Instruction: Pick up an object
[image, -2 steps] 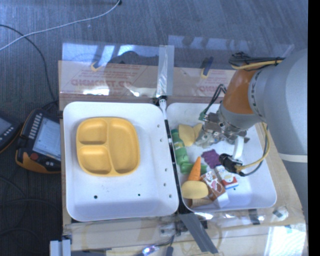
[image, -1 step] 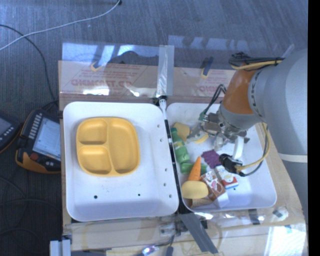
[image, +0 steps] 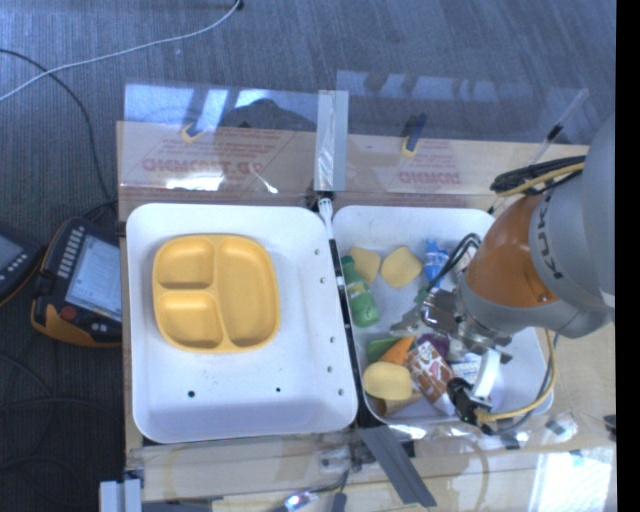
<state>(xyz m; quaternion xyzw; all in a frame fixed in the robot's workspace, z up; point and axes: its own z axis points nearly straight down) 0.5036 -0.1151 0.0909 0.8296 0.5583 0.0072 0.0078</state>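
Observation:
The right bin (image: 420, 214) holds several small items: a green bottle (image: 358, 295) along its left wall, two pale yellow pieces (image: 401, 266) at the back, a blue-and-white item (image: 434, 260), an orange piece (image: 398, 351), a round yellow fruit (image: 388, 381) and a brown packet (image: 430, 368) near the front. My gripper (image: 432, 312) hangs low in the middle of this bin, just above the brown packet and the orange piece. The grey arm with its orange band (image: 505, 270) covers the bin's right half. Nothing is visibly held.
The left bin (image: 240, 400) carries a yellow divided plate (image: 215, 292) in its back left part. A divider wall (image: 340, 300) separates the two bins. A teach pendant (image: 80, 285) lies on the floor to the left. Cables loop by the right bin's front edge (image: 500, 410).

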